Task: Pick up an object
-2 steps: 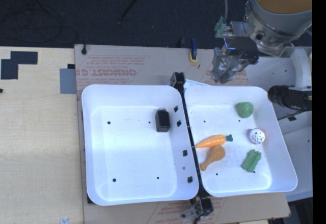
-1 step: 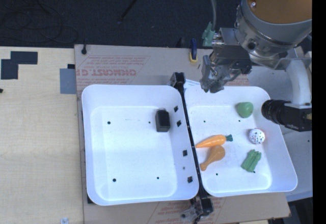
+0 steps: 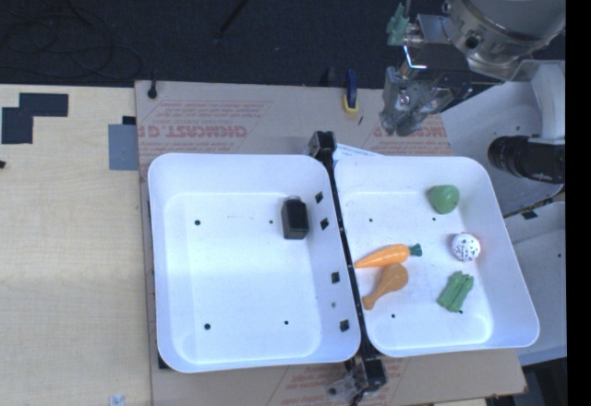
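We see the grey two-finger tool point(image 3: 404, 118) above the right white bin's point(image 3: 503, 210) far rim, grip state we cannot tell, orange plastic carrot point(image 3: 383, 256) below, small black block point(image 3: 295, 218) in the left white bin point(image 3: 175, 238).

We observe bright, even overhead lighting across the bench. The two white bins point(image 3: 185, 210) read near-saturated, though their rims remain distinct. Shadows are short and soft; we see a faint one beside the black block point(image 3: 295, 218). The background above the bench is dark and underexposed. Focus is moderately sharp; fine detail appears slightly grainy.
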`<state>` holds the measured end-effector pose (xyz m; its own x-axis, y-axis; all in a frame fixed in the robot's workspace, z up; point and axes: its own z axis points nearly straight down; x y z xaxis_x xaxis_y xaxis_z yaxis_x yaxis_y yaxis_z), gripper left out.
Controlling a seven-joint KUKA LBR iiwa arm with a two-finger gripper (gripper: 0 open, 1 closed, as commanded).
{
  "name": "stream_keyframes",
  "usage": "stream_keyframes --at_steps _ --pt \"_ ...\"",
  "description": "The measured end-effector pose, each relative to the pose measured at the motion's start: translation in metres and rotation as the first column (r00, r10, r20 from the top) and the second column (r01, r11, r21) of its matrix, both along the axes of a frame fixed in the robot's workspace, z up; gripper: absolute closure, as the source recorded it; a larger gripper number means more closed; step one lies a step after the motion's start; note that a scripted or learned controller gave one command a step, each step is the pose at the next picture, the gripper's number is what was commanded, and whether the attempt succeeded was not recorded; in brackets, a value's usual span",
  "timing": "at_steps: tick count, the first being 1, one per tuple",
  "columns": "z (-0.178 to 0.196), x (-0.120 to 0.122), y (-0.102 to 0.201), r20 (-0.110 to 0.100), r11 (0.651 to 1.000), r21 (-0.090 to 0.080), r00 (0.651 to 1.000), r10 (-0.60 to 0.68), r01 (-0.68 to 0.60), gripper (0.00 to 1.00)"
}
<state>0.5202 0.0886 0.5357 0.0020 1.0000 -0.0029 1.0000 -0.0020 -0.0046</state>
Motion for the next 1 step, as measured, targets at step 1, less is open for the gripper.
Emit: stream_keyframes --at_steps 1 --pt "0.0006 -0.0331 0.0335 -0.003 1.0 0.001 1.0 0.007 -0.007 1.0"
